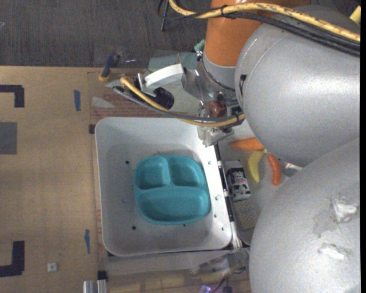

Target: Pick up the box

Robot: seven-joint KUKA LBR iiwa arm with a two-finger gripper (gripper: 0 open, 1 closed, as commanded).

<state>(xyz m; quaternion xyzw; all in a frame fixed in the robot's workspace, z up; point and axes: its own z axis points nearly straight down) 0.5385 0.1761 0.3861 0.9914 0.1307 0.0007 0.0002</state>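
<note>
Showing tan bench (46, 171) | white bin (108, 229) | teal tray (170, 189)

We see the arm (309, 86) as large, rounded grey shells with a smooth, faintly speckled finish, taking up the right side of the frame from top to bottom. 2 bulging grey segments meet along a curved seam at the right edge. The lower shell carries a few pale scuff marks at the lower right. An orange band (229, 40) rings the arm at the upper centre, just above a narrower grey collar. Below it sits a metal wrist block (211, 100) with bare silver faces and a small reddish part. A yellow cable (274, 10) with black sheathing runs across the top, and another yellow cable (171, 109) loops left of the wrist.
</note>
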